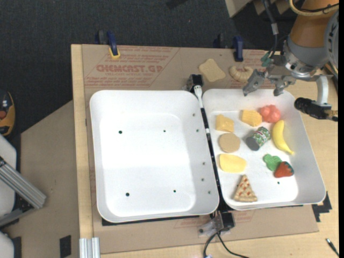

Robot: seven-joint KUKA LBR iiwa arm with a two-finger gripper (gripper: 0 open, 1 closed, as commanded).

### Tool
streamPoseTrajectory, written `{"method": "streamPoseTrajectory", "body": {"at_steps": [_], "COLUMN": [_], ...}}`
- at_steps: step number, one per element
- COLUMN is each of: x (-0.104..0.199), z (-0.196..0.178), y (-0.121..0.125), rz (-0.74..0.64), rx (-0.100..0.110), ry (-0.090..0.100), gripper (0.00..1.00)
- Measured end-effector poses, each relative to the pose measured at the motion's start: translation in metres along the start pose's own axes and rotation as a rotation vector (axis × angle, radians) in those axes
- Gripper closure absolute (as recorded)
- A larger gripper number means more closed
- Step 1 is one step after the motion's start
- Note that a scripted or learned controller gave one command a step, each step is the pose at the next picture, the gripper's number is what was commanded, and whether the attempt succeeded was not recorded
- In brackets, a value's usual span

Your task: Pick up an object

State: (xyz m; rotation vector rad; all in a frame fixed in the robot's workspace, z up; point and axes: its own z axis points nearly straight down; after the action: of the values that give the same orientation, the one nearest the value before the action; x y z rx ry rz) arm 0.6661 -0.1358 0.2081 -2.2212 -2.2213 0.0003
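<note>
My gripper [264, 87] hangs open above the far edge of the right bin [306, 190], with nothing between its fingers. Below it in that bin lie several toy foods: an orange cheese wedge [251, 117], a pink-red lumpy piece [270, 113], a yellow banana [280, 136], a yellow wedge [225, 123], a tan round cookie [229, 143], a grey-green can [258, 137], a yellow slab [232, 163], a strawberry with green leaves [279, 166] and a pizza slice [244, 190]. The nearest pieces, the orange wedge and the pink-red one, sit just in front of the fingers.
The left bin [107, 106] lies beside the right one, their rims touching along the middle. A tan bread slice [212, 70] and a pale ring-shaped piece [240, 71] rest on the bench behind the bins. Blue clamps [112, 42] hold the board's far edge.
</note>
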Motion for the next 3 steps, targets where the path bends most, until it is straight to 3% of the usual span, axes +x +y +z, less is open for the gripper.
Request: {"method": "streamPoseTrajectory", "body": {"at_steps": [1,2,3], "x": [-0.032,-0.048,-0.089], "z": [0.098,0.071,0.095], "y": [-0.016,0.002,-0.008], "rz": [-0.005,-0.001,0.002], "rx": [-0.016,-0.007,0.000], "ry": [-0.001,-0.003,0.001], "gripper": [0.00,0.00,0.00]}}
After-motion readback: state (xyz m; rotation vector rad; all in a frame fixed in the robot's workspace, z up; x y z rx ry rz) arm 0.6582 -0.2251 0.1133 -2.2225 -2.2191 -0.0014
